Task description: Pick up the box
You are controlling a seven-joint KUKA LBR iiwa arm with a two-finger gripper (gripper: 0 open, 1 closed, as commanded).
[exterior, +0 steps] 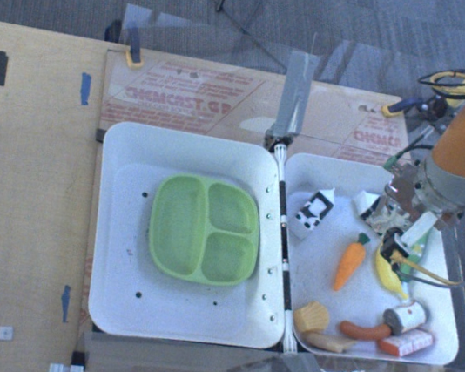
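A small black-and-white patterned box [315, 210] stands at the upper left of the right bin [444, 344], near the divider. Another small box, red and white [407, 343], lies at that bin's lower right corner. My gripper [386, 220] hangs over the upper right part of the right bin. It is well to the right of the patterned box and above the red-and-white one. A small white object [364, 203] sits just left of the gripper. Nothing is seen held in the gripper.
The right bin also holds a carrot [349, 264], a banana [389, 274], a sausage [362, 330], a can [405, 316], and a bread piece [312, 315]. In the left bin [114, 205] lies a green divided plate [205, 230]. Cables trail from the wrist.
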